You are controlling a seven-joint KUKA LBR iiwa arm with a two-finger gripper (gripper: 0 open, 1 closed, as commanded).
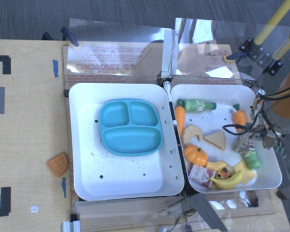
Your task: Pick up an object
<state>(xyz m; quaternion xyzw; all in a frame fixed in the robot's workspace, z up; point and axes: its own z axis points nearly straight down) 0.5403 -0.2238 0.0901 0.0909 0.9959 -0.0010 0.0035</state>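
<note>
Tool (245,144): I see it low in the right bin (270,178); grip state I cannot tell.
Nearest: green object (252,159), just below it.
Banana (230,179): lower-left, lying crosswise.

Hidden and cut-off parts around the right bin

The arm (282,105) is cut off by the right edge; its gripper (246,143) is lost in cables and blur, fingers unreadable. A green object (251,159) beneath it is partly covered. The packet (199,174) label is too small to read, and the banana (229,179) overlaps neighbouring items.
</note>
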